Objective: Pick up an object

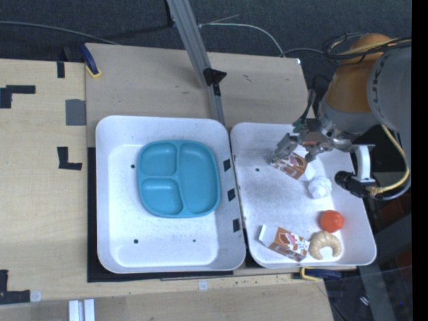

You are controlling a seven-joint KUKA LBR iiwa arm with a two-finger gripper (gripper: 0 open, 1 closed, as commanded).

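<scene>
Bench (pixel 40 199): carries two white bins side by side. Left bin (pixel 114 246): holds a blue divided plate (pixel 178 178). Right bin (pixel 267 192): holds five small items. Arm (pixel 364 79): enters from the right, gripper (pixel 297 149) low over the far part of the right bin. Jaws: spread, tips at a brown packet (pixel 292 167), not pinching it. White ball (pixel 319 187): right of that packet. Second packet (pixel 286 241): near edge. Croissant (pixel 326 245): touching it on the right. Orange ball (pixel 331 220): just beyond the croissant
</scene>
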